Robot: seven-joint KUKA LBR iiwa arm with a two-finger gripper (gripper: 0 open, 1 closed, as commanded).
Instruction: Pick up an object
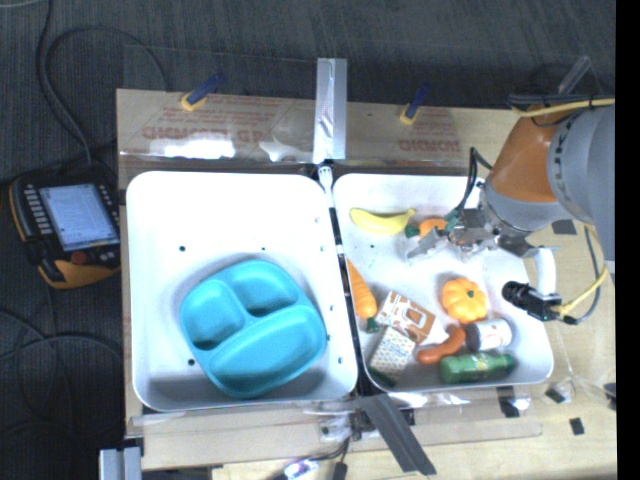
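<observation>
A small orange thing [432, 226] lies near the right bin's [540, 363] back edge, just beside the hand [452, 236] and a banana [380, 220]. A pumpkin [464, 299], carrot [361, 290] and boxes [398, 330] lie nearer the front. I cannot tell the hand's state.

Setting is taken to be a robotics lab. A bench [150, 108] bearing two white bins [150, 268] is seen on dark carpet [300, 18]. A teach pendant [65, 223] lies at left, with cables [60, 58] trailed across the floor. Plastic sheeting [240, 128] is clamped along the far edge.
</observation>
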